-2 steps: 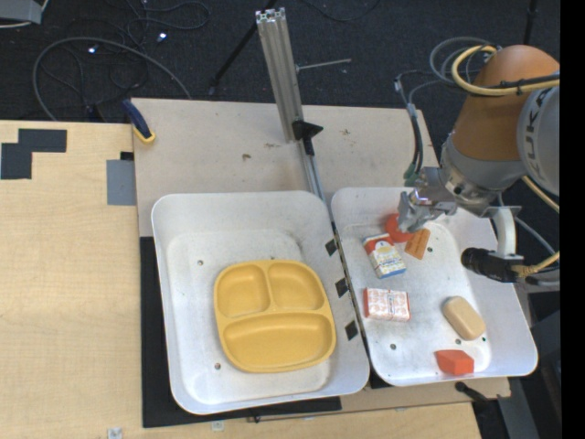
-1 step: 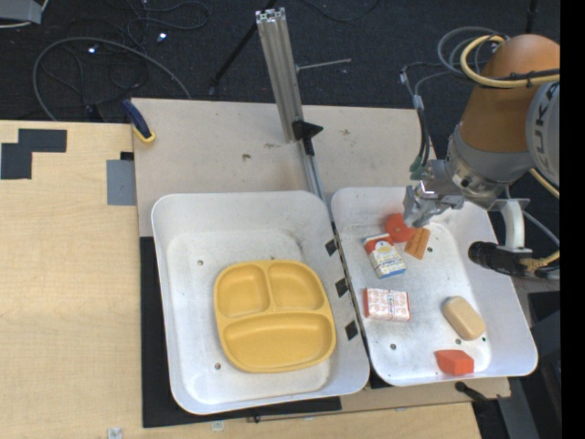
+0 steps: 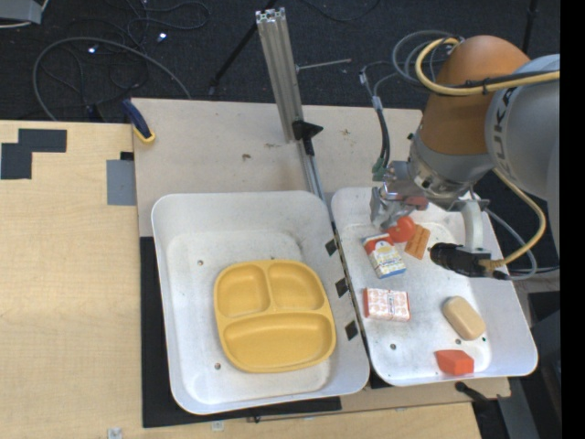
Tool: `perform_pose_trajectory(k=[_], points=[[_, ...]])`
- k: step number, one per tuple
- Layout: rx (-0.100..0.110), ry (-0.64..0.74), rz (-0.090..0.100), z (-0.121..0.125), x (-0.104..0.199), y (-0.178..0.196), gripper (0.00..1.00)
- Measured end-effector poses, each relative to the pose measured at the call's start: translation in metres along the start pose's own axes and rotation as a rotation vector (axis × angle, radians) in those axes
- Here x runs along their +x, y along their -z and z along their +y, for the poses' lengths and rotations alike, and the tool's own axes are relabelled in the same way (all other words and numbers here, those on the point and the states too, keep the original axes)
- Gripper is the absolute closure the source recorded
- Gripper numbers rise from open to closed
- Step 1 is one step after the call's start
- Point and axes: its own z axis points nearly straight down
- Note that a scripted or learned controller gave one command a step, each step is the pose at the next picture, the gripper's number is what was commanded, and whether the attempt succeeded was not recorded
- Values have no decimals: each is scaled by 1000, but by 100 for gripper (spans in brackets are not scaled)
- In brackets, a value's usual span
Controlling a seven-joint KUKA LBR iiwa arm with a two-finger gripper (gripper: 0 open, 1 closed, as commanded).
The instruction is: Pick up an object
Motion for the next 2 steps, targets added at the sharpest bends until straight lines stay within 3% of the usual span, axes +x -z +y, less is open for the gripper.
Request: perform_pose_trajectory(k=[2], points=[[2,1,0,-8,106,-17,100]])
